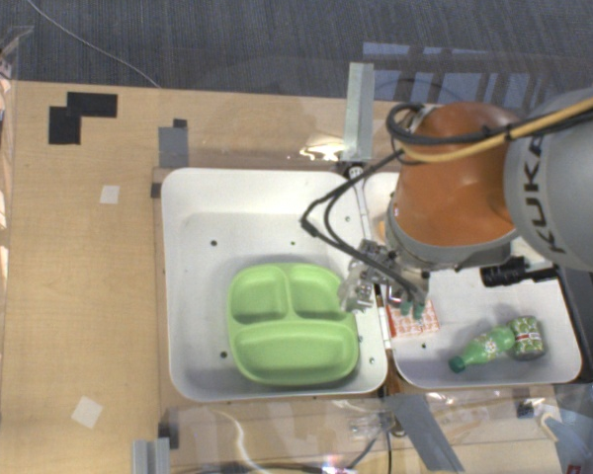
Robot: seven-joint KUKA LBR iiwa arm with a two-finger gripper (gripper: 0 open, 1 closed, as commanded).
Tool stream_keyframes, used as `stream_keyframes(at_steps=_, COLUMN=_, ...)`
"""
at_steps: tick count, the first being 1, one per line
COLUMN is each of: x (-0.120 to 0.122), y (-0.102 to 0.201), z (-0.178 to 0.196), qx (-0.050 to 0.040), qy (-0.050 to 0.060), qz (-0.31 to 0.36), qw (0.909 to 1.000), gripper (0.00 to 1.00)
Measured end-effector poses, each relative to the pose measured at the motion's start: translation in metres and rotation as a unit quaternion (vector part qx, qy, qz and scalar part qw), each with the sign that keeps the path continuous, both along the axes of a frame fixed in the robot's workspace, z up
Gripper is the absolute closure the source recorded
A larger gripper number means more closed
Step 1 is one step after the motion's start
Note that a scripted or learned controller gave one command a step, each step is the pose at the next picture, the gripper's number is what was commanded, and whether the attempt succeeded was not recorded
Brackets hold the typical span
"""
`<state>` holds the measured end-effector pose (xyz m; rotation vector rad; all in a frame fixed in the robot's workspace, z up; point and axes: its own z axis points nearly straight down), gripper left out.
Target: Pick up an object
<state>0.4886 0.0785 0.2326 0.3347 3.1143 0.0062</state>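
Wooden bench (79, 294), two white bins (193, 265) side by side

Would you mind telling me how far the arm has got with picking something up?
Done: the gripper is down at the divider between the bins, beside the green tray. In hand: nothing visibly between its fingers. Left: a grasp and lift; the green bottle and tray lie in their bins.

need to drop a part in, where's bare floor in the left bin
Bare floor in the left bin lies along its far wall and left wall, bordering the green tray. Crowded at the near right, where the gripper hangs by the divider.
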Motion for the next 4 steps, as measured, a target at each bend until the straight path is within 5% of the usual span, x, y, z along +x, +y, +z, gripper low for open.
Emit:
stream_keyframes(at_steps=1, x=0.000, y=0.045, z=0.024, qx=-0.0018, qy=-0.001, qz=0.233, qw=0.9724, gripper=1.00)
stream_keyframes(at_steps=2, x=0.023, y=0.015, z=0.057, qx=-0.0049, qy=-0.002, qz=0.493, qw=0.8702, gripper=1.00)
stream_keyframes(at_steps=3, x=0.002, y=-0.026, z=-0.050, qx=-0.0026, qy=0.004, qz=0.447, qw=0.8945, gripper=1.00)
stream_keyframes(at_steps=4, x=0.017, y=0.034, z=0.020, qx=-0.0027, qy=-0.002, qz=0.326, qw=0.9454, gripper=1.00)
